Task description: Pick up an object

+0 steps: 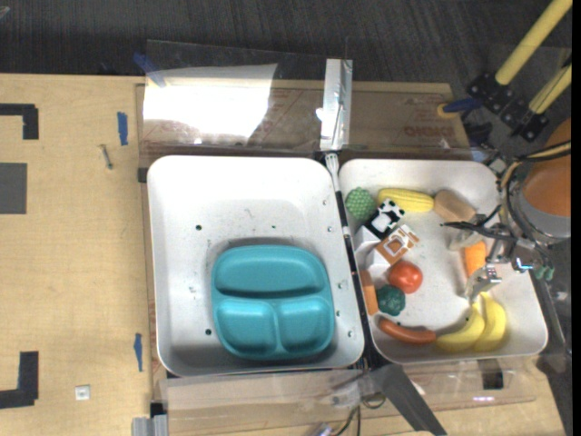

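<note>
A: Surface and surroundings?
B: Pale wooden bench (64,271) with black tape marks at its left edge and short blue tape strips; dark carpet beyond the far side. A clear plastic sheet (213,103) lies behind the bins, catching glare. Yellow bars (545,25) cross the upper right corner.

A: Writing or labels?
B: Faint reddish lettering on the brown board (427,127) behind the right bin; too blurred to read. A black-and-white checked block (388,214) and an orange-and-white cube (398,243) carry patterns, no legible text.

A: Left bin (182,198)?
B: One item: a teal divided tray (271,300), three compartments, lying toward the near side.

A: Right bin (536,334)?
B: Toy food, crowded. Green knobbly ball (359,201) and a yellow corn cob (406,200) along the far wall; tan piece (454,205) beside the cob; red tomato (406,276); dark green lump (391,301); red sausage (407,332) touching a banana bunch (477,327) at the near wall; an orange carrot piece (474,258) right of centre.

A: Gripper (484,278)?
B: Low over the right bin, just above the bananas and beside the carrot piece, the arm (545,203) entering from the right. Cannot tell whether it is parted or closed; nothing visibly held.
</note>
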`<action>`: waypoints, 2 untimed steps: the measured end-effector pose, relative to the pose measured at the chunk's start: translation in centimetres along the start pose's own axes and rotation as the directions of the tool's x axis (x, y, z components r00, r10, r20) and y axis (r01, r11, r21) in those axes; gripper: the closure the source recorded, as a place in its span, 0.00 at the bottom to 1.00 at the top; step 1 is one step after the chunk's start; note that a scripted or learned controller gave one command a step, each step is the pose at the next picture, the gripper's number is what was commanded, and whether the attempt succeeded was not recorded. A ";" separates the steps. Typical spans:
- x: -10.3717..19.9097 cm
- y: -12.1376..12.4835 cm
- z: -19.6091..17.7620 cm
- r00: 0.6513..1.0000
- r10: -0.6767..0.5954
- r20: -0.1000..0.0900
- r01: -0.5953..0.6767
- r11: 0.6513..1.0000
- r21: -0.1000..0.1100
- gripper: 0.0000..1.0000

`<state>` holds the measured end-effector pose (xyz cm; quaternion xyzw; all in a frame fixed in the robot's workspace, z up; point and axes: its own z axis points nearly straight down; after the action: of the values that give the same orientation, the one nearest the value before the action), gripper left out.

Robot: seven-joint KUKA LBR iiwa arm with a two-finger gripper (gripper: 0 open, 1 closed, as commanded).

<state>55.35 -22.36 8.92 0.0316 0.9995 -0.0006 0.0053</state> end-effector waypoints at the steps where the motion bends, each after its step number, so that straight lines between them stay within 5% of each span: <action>1: -0.5 0.0 -1.4 1.000 0.000 0.018 0.000 1.000 0.004 1.00; 2: -0.4 0.0 -1.3 1.000 0.000 0.015 0.000 1.000 0.003 0.00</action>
<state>55.75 -22.37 10.20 0.0315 0.9994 -0.0023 0.0130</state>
